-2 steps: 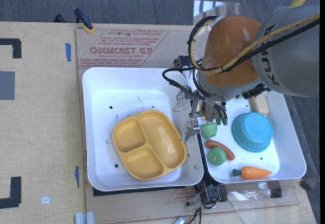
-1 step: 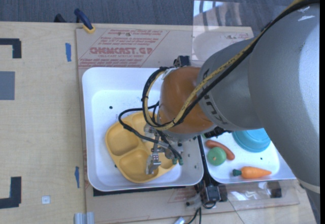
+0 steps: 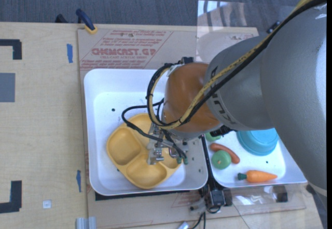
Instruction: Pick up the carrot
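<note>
1. The grey arm [image 3: 270,77] reaches in from the right and crosses over the divide between the two white bins; its orange band [image 3: 189,98] sits above the left bin [image 3: 98,119].
2. The pincer [image 3: 155,156] hangs low over a yellow sectioned plate [image 3: 127,152] in the left bin, at the plate's right-hand portion. Black cables [image 3: 150,100] loop around the wrist. How far the pincer is spread cannot be told from this angle, and nothing can be made out in its grip.
3. The carrot [image 3: 258,175], orange with a small green top, lies on its side on the floor of the right bin [image 3: 290,168], near that bin's front edge, well apart from the pincer.
4. Just beside the carrot, to its left, rests a green apple-like fruit [image 3: 221,159]; a red-orange pepper-like piece [image 3: 226,152] touches it from above.
5. A blue bowl [image 3: 258,141] stands behind the carrot, partly hidden under the arm.
6. Both bins rest on a brown board printed with red lettering [image 3: 124,46], which lies on the pale wooden bench [image 3: 36,119]; blue tape marks [image 3: 69,52] dot the bench.
</note>
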{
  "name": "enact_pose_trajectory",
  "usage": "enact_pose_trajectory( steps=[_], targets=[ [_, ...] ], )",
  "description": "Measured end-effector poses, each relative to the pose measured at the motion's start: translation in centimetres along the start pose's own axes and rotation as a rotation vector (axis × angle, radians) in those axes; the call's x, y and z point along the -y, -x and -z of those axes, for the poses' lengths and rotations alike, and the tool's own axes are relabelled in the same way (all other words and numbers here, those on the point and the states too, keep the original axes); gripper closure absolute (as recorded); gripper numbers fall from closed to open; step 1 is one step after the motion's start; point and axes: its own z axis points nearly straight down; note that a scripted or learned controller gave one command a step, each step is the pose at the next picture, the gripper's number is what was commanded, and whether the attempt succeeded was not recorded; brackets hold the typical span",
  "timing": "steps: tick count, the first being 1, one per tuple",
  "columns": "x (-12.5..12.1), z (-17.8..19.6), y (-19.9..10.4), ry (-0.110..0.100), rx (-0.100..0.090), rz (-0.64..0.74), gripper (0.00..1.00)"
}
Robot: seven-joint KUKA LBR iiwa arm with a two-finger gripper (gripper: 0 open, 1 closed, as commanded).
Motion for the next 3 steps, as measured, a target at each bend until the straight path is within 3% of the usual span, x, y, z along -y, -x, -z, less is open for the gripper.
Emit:
enact_pose_trajectory(
  steps=[1, 2, 3],
  targets=[
    [-7.3, 6.0, -2.1, -0.005, -0.034, -0.108, 1.0],
    [-7.2, 6.9, -1.9, -0.006, -0.031, -0.11, 1.0],
    [-7.6, 11.9, -1.8, -0.011, -0.034, -0.307, 1.0]
  ],
)
